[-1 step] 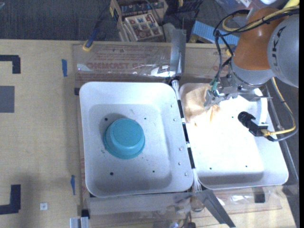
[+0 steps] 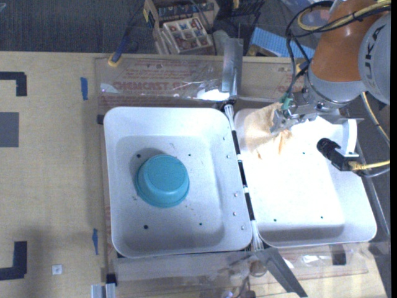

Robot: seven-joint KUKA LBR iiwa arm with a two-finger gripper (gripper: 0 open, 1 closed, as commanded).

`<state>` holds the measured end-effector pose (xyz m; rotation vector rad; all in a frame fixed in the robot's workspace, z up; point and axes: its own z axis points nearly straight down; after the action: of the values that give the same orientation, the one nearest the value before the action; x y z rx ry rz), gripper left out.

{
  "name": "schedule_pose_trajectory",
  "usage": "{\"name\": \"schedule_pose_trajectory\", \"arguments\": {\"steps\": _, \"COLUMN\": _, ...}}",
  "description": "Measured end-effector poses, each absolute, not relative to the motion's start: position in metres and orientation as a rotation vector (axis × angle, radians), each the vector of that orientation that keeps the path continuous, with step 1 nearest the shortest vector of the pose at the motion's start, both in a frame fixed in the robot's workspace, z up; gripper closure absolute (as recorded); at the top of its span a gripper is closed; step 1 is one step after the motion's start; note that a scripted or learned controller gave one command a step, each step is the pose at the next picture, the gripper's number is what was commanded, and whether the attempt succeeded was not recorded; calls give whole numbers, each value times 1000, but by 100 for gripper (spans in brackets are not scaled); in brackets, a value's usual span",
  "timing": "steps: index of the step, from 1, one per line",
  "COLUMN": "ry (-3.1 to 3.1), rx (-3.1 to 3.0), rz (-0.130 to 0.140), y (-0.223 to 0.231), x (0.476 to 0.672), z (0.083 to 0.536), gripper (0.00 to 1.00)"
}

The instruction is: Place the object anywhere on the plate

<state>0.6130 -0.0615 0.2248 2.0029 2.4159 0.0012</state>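
While the gripper [image 2: 286, 113] pinches a tan cloth [image 2: 263, 131] at the right bin's [image 2: 310, 228] far-left corner, the blue plate [image 2: 162, 180] waits in the left bin [image 2: 124, 129]; carrying across and release remain, I judge.

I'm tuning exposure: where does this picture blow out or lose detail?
Camera view: the right white bin is overexposed, its floor washed to flat white; the left white bin shows soft shading around the blue round plate; the gripper looks blurred.

Fixed overhead camera, slanted down, both bins [image 2: 232, 185]
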Motion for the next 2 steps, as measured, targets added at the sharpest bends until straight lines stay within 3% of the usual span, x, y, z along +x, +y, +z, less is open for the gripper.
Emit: {"name": "schedule_pose_trajectory", "arguments": {"steps": 2, "ry": 3007, "rx": 904, "rz": 2, "y": 37, "x": 610, "z": 228, "gripper": 100}}
